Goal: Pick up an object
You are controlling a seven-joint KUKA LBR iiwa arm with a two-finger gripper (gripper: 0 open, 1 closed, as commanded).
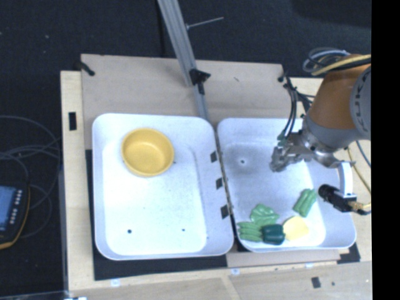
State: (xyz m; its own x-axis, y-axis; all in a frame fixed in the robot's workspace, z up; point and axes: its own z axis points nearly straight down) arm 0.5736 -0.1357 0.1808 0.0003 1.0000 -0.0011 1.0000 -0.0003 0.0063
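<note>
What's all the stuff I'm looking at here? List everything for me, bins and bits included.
bins: 2, white, side by side on the bench; left bin, right bin
bowl: 1, yellow, upper left part of the left bin
light green ridged piece: 1, lower right part of the right bin
green pieces: a small cluster, exact count unclear, near edge of the right bin
dark teal block: 1, near edge of the right bin, against the green cluster
yellow piece: 1, right of the teal block
metal pole: 1, grey, slanting in from the top
handheld screen: 1, far left, off the bench
arm: 1, grey and orange, from the right
gripper: 1, over the right bin
</note>
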